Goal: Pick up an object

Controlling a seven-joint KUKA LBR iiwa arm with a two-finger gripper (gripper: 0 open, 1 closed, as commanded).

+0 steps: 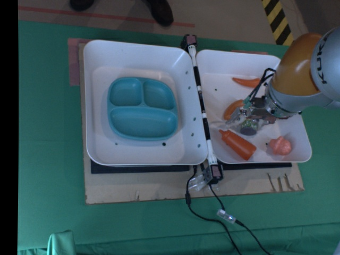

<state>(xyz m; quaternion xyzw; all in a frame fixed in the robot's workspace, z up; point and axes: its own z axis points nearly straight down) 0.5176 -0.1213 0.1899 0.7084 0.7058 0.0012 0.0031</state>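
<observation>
My gripper (245,120) is low inside the right bin (297,155), reaching in from the right. It hangs over the bin's middle, right beside an orange curved piece (231,110) on its left. A small dark object (248,126) sits directly under or at the gripper; I cannot tell whether it is held. An orange bottle (238,144) lies just below the gripper, near the bin's front. A pink lumpy object (280,145) rests at the front right. An orange carrot-like piece (246,81) lies at the back, partly behind the arm's cables.
The left bin (95,57) holds a teal divided plate (142,108). A black and white divider bar (200,97) runs between the bins. Cables (223,214) trail across the green cloth in front. A person's shoes (156,4) stand beyond the bench.
</observation>
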